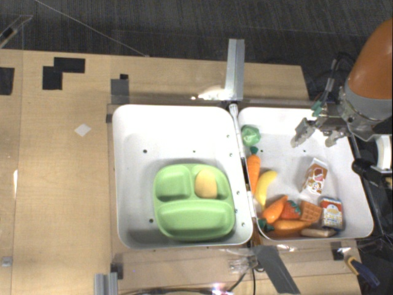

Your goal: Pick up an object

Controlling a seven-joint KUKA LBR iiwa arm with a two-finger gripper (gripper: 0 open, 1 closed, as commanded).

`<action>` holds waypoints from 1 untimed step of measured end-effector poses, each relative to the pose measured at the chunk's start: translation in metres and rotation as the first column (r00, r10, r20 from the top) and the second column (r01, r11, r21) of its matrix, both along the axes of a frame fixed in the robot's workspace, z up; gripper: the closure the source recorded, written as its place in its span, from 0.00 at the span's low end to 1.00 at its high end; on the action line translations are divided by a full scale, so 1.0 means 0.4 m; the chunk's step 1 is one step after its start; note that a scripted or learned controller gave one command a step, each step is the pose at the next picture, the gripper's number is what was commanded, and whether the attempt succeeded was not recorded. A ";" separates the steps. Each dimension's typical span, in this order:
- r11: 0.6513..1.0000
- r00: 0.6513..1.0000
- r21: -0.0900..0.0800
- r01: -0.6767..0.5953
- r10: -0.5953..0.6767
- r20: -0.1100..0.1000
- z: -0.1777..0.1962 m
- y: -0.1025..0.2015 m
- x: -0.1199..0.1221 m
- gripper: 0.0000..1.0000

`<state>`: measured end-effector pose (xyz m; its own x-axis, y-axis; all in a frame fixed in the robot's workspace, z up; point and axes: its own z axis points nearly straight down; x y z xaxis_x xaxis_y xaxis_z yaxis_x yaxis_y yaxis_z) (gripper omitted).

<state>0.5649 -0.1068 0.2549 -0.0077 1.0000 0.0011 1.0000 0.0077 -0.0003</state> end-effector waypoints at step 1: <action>1.000 0.999 -0.012 -0.026 0.027 0.035 -0.335 -0.121 -0.086 0.00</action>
